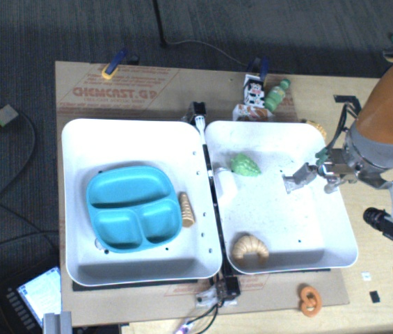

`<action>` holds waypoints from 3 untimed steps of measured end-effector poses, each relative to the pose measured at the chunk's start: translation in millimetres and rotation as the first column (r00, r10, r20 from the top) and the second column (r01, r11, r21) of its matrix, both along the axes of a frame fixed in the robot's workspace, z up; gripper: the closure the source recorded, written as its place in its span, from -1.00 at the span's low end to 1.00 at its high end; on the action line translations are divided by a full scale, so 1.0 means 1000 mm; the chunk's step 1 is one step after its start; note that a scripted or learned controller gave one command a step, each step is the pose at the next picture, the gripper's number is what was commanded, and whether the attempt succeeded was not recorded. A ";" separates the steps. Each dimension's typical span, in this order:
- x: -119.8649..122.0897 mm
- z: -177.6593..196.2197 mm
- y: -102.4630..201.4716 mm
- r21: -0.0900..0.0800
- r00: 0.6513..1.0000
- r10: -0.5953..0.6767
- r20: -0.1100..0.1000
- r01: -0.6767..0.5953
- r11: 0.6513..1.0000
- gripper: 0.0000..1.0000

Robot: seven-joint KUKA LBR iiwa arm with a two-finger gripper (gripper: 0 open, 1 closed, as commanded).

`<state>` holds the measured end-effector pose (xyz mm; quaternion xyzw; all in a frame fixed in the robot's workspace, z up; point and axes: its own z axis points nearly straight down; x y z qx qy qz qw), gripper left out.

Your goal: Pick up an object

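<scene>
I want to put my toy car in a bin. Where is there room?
Right bin: bare floor in the middle, between the green toy, tan shell and gripper. Left bin is crowded: the blue tray covers most of it.

The arm is reaching in from the right, its claw (299, 179) hanging over the right bin (335, 245). In that bin a green object (245, 165) and a tan croissant-shaped thing (250, 249) are lying well apart. A blue divided tray (133, 207) is sitting in the left bin (78, 152).
</scene>
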<state>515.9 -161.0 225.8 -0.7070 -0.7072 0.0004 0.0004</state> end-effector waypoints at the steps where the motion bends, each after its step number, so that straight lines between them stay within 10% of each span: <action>1: -0.029 -0.120 0.057 0.002 1.000 0.000 -0.003 0.000 1.000 -1.00; 2: 0.035 -0.041 0.071 -0.001 1.000 0.000 0.002 0.000 1.000 -1.00; 3: 0.056 -0.137 0.053 -0.006 1.000 -0.003 0.010 0.003 1.000 -1.00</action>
